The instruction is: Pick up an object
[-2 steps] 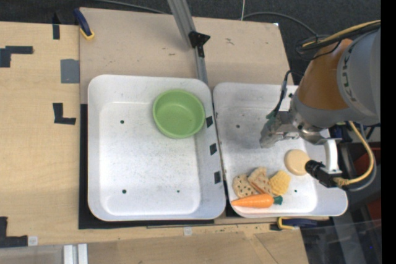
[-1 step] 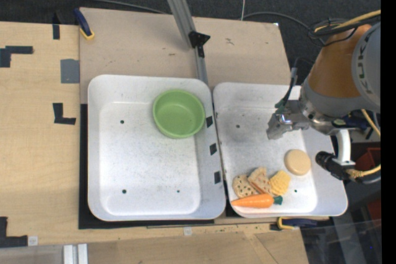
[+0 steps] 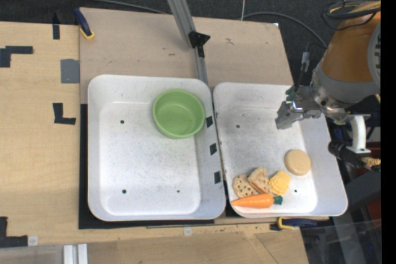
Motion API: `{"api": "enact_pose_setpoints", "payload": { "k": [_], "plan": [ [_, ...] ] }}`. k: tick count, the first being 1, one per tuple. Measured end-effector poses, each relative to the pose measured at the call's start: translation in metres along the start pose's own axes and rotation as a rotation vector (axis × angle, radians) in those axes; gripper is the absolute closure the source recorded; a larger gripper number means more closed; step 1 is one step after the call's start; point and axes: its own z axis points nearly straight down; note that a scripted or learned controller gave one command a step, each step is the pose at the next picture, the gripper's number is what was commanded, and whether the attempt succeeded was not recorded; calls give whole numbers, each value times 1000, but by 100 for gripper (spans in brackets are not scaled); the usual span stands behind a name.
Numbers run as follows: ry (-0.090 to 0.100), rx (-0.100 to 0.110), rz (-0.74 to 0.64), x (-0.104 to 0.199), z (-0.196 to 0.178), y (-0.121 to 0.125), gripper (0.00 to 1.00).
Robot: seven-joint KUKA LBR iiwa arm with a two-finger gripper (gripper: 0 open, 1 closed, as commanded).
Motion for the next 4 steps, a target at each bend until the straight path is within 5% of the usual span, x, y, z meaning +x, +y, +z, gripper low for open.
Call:
{"api": "enact_pose_setpoints", "payload": {
  "k": [4],
  "plan": [
    [2, 6, -4, 175, 21, 105, 100]
  ]
}}
